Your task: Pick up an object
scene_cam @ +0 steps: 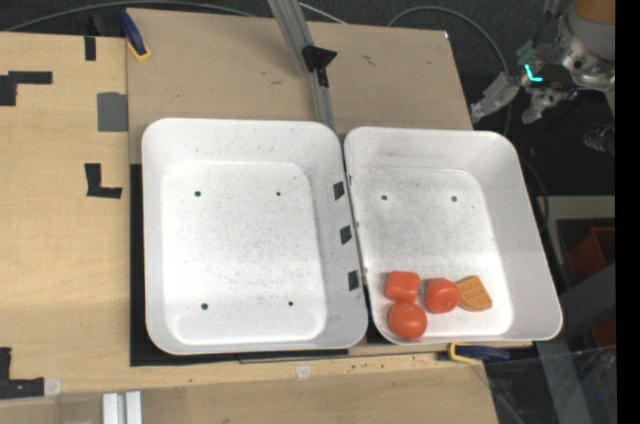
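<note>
Because your hand (pixel 528 90) hangs outside the right bin (pixel 500 152), beyond its far right corner, with fingers spread and nothing between them, a descent could strike the rim. Three red pieces (pixel 418 300) and an orange piece (pixel 474 293), bunched touching, lie well apart from it, toward the bin's near wall.

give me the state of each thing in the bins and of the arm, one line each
Left bin: sits flat beside the right bin.
Right bin: holds four items at its near end.
Three red pieces: clustered, touching.
Orange piece: lying against the red ones.
End effector: outside the bins, beyond the right bin's far corner.
</note>
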Robot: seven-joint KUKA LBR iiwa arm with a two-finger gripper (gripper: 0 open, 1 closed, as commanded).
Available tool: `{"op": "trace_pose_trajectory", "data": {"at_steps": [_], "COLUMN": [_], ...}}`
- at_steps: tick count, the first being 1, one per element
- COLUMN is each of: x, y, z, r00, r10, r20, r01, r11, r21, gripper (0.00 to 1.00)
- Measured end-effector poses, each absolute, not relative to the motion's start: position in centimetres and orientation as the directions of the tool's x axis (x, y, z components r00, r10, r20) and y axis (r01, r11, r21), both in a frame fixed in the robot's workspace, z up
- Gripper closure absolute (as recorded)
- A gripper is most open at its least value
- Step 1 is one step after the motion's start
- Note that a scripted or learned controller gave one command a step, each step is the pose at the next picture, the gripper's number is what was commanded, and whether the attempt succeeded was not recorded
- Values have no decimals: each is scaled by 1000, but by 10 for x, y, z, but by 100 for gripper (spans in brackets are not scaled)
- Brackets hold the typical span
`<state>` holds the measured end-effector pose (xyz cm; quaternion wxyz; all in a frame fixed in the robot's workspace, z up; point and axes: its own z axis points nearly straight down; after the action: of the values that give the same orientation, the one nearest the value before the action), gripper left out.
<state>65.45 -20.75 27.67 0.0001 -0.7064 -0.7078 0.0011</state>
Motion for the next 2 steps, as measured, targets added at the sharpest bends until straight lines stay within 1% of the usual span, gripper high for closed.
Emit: {"op": "trace_pose_trajectory", "data": {"at_steps": [1,2], "x": [656,652], "y": [-207,-206], "z": [233,168], "r00": [-2,-2], "r10": [1000,1000], "r20": [-1,1], "r01": [1000,1000], "r11": [2,2], "r21": [-5,-8], "gripper": [0,0]}}
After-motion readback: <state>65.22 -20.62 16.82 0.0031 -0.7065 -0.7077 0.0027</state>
